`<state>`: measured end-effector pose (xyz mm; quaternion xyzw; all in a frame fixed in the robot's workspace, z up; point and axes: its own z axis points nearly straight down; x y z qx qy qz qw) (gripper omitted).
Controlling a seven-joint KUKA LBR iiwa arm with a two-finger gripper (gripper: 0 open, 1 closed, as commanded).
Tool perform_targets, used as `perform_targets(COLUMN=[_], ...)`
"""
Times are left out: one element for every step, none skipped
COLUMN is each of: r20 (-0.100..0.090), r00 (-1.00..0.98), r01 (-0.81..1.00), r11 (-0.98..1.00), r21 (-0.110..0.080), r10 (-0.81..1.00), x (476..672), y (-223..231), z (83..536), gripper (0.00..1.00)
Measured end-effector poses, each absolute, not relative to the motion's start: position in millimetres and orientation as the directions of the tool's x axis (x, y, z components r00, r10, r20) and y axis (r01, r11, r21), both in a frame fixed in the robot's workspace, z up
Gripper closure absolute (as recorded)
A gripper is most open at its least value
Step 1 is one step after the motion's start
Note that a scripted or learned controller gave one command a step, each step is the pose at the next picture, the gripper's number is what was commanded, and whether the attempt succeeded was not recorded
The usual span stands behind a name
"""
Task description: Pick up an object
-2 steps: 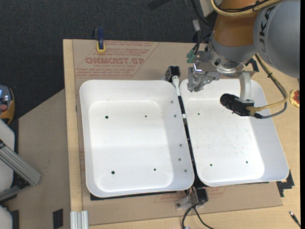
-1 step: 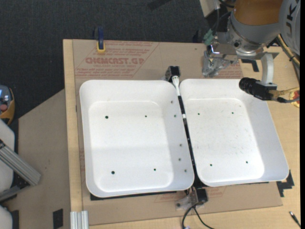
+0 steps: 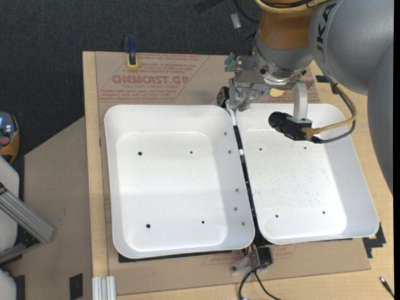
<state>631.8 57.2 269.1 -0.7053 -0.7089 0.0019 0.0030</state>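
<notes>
My gripper [image 3: 236, 100] hangs low over the far rim where the left white bin [image 3: 165, 180] and the right white bin [image 3: 300, 186] meet. The grey arm with its orange band [image 3: 284, 11] comes down from the upper right. A small black piece on a tan cable [image 3: 289, 125] sits just right of the gripper, over the far part of the right bin; it looks like part of the arm's wiring. I see nothing held at the gripper, and both bin floors show plain white with small dark dots.
The bins rest on a brown board [image 3: 169, 77] with red lettering. A blue and yellow clamp [image 3: 130, 52] stands at its far left edge. A black connector with cables [image 3: 259, 258] lies at the front. An aluminium bar [image 3: 25, 216] sits at the far left.
</notes>
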Motion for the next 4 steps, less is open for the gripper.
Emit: perform_targets(r20=[-0.006, -0.002, 0.002, -0.002], r00=[0.008, 0.002, -0.003, 0.002], r01=[1.000, 1.000, 1.000, 1.000], r11=[-0.008, -0.002, 0.003, -0.002], r21=[0.006, 0.006, -0.008, 0.009], r10=[1.000, 1.000, 1.000, 1.000], x=[647.2, 633.6, 666.4, 658.4], y=[-40, -55, -20, -42], z=[299, 324, 256, 319], gripper=[1.00, 1.00, 1.00, 1.00])
